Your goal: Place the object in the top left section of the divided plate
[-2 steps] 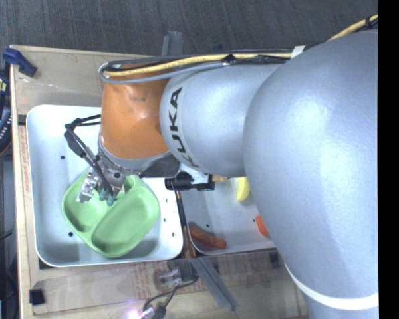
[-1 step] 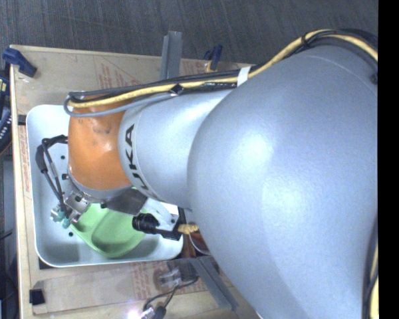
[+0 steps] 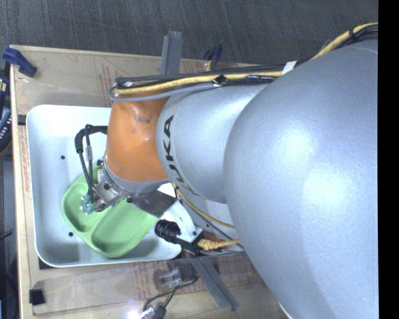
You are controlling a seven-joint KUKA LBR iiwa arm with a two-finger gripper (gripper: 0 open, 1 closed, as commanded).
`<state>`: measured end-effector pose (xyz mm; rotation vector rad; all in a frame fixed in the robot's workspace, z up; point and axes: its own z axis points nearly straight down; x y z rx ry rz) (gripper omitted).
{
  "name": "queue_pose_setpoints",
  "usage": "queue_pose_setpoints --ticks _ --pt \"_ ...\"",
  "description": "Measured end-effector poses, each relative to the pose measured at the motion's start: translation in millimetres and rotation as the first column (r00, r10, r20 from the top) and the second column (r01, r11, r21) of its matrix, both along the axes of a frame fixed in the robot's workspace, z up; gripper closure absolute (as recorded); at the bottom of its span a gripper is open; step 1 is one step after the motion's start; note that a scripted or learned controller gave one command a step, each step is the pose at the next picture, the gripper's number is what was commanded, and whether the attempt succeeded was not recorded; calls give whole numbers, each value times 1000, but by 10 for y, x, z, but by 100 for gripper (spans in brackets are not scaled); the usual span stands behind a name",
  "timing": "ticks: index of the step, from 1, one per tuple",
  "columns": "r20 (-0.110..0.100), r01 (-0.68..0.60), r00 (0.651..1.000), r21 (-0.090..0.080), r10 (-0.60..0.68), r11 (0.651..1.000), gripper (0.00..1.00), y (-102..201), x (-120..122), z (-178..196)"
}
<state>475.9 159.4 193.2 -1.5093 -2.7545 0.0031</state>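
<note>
Jaw state cannot be told from this overhead view: the gripper (image 3: 93, 201) sits low over the green plastic divided plate (image 3: 116, 228), and the grey arm with its orange wrist band (image 3: 136, 145) covers most of what lies beneath it. Whether any object sits in the tool is likewise hidden.

That plate lies in the lower middle of the shallow white bin (image 3: 43, 178) on the left side of the frame, its long axis slanting from the left down toward the lower right. A ridge splits off the large rounded section at the lower right from the smaller sections further up and left. The tool tip sits over the plate's left portion, directly above or touching it, so the target section is judged to lie right under the tool or a little up-frame of it; only a short shift, if any, should be needed.

White bin floor shows bare to the left and above the plate. A wooden bench (image 3: 66, 72) frames the bin, with blue clamps (image 3: 18, 60) at its upper left corner
</note>
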Motion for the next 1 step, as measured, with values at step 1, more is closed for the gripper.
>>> queue_pose_setpoints --ticks 1 --pt "-2 364 931 -2 -364 931 100 249 -9 -776"
